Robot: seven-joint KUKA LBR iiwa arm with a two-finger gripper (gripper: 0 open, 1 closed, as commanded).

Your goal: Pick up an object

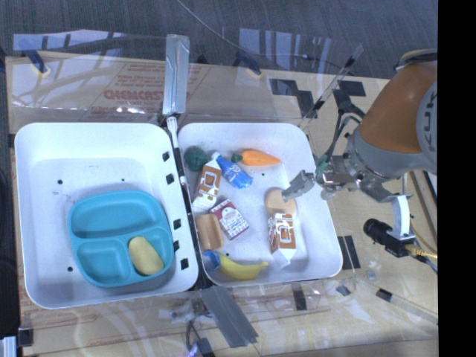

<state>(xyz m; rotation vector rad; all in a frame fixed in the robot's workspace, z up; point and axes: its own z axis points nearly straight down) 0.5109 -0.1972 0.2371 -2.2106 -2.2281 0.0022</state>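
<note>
**Arm's claw hangs at edge of crowded right bin**

The grey arm [394,129] reaches in from the right, its claw [300,185] poised over the right bin [316,162] near that bin's right wall; whether the claw is released or clenched cannot be told, and nothing shows in its grip; a bread roll [277,198] lies just below-left of it, a carrot [257,158] up and left, a banana [238,268] well below; far left, a potato [146,254] sits in a blue tray [111,218].

Right bin [316,169] crowded; bare floor along right wall.
</note>
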